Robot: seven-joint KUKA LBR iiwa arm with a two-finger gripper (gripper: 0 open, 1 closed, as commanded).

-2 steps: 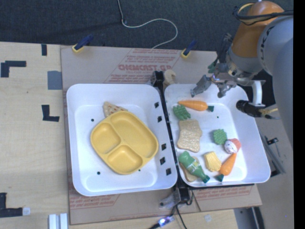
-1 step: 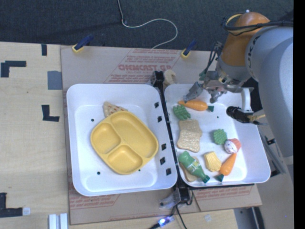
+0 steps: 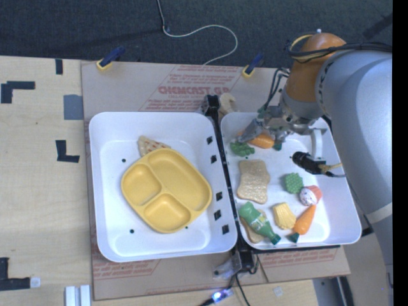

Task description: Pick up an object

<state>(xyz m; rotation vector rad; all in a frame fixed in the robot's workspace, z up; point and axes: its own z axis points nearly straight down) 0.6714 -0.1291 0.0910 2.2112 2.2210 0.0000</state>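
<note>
Cardboard sheet (image 3: 191, 88) printed "CHEMCAST GP", hand (image 3: 266, 127) over right bin (image 3: 341, 231)

We count two white bins (image 3: 102, 171): one yellow tray (image 3: 166, 190) in the left; one bread slice (image 3: 253, 180), one carrot (image 3: 305, 220), one green bottle (image 3: 258, 222) in the right.

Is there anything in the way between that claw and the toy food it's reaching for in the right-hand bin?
Nothing visible blocks it. The two-finger gripper is low in the right white bin, right by the orange toy food piece and the green leafy toy. Those neighbours crowd each other, though.
</note>
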